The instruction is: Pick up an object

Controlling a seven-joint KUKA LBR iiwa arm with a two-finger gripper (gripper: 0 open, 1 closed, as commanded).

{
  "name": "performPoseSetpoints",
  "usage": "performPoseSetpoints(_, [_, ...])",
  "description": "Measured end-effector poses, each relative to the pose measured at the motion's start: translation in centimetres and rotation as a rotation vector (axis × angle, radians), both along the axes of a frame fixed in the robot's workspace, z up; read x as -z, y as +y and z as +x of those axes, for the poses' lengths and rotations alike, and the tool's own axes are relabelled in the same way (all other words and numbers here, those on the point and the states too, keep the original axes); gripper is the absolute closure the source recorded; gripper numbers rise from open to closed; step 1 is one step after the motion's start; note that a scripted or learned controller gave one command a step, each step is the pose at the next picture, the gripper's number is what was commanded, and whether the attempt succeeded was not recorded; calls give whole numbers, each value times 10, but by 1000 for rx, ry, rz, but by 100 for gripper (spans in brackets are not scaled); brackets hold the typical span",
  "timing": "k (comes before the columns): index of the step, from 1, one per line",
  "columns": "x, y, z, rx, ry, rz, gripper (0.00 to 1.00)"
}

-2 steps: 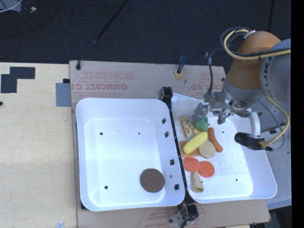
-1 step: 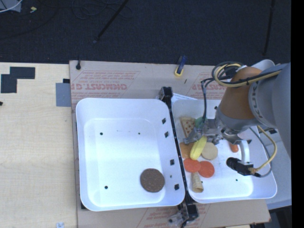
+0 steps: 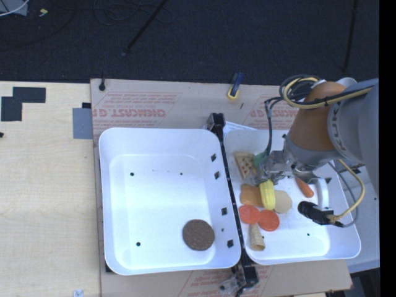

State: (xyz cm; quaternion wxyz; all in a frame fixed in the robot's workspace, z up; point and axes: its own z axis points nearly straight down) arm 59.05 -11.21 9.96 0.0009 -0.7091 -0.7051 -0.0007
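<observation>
While the arm reaches in from the right, things lie thus:
Gripper point(image 3: 267, 177): low in the right bin point(image 3: 346, 247), over the corn point(image 3: 267, 195); fingers' state cannot be told.
Around the corn: waffle point(image 3: 244, 163), bun point(image 3: 250, 195), two red discs point(image 3: 258, 217), cone point(image 3: 256, 237).
Left bin point(image 3: 117, 252): brown disc point(image 3: 198, 234).
</observation>
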Motion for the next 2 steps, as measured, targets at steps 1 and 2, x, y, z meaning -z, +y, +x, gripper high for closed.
performPoseSetpoints(1, [-94,64,31,-13,-8,0,100])
performPoseSetpoints(2, [-94,122,18,-10,5,0,100])
